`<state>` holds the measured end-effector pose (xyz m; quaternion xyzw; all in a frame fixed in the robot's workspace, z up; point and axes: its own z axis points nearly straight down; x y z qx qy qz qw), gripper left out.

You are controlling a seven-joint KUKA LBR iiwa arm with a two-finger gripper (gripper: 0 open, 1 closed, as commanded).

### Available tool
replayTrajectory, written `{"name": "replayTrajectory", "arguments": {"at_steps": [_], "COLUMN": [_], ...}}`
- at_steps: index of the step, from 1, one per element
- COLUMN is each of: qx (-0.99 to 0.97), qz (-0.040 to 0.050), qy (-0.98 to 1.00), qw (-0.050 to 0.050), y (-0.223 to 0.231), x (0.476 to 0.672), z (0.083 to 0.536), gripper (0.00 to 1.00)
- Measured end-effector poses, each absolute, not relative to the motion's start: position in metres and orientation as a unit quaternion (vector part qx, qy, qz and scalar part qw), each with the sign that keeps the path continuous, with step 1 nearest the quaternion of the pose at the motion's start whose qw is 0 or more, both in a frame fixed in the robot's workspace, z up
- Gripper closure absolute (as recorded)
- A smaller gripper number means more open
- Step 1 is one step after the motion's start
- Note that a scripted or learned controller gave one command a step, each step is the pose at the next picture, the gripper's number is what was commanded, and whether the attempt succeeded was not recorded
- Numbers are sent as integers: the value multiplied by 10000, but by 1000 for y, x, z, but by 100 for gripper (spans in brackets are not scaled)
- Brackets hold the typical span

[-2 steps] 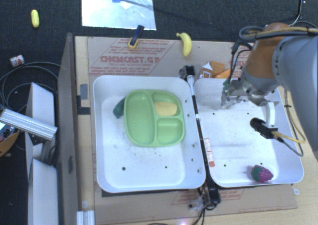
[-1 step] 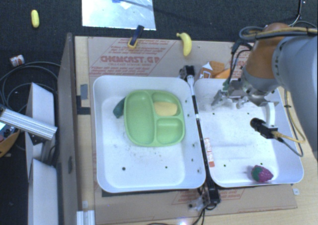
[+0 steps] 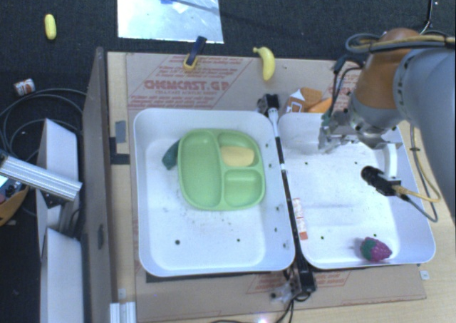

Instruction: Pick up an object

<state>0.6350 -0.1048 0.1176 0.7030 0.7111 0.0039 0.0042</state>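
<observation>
My gripper (image 3: pixel 330 139) hangs low over the back left corner of the right bin (image 3: pixel 335 243), with the grey arm and its orange band reaching in from the right. A pink and green strawberry-like toy (image 3: pixel 375 249) lies in that bin's front right corner, well away from the gripper. In the left bin (image 3: pixel 153 243) rests a green divided plate (image 3: pixel 219 169) with a yellow piece (image 3: pixel 238 155) in its back right compartment. A dark green item (image 3: pixel 170 155) lies against the plate's left edge.
An orange and white object (image 3: pixel 308 100) lies just behind the right bin, close to the gripper. A toy banana (image 3: pixel 266 63) sits on the cardboard behind the bins. A black ridge (image 3: pixel 283 172) divides the two bins.
</observation>
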Motion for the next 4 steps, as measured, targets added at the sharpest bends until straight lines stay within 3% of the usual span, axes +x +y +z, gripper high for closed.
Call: {"name": "replayTrajectory", "arguments": {"at_steps": [1,2,3,4], "qx": [7029,7022,7020,7020], "qz": [36,51,46,46], "qy": [7112,7119,7121,7121], "qw": [40,51,50,50], "y": [-105,-105,-105,-105], "x": [635,636,636,636], "z": [117,128,128,128], "gripper": [0,100,0,0]}}
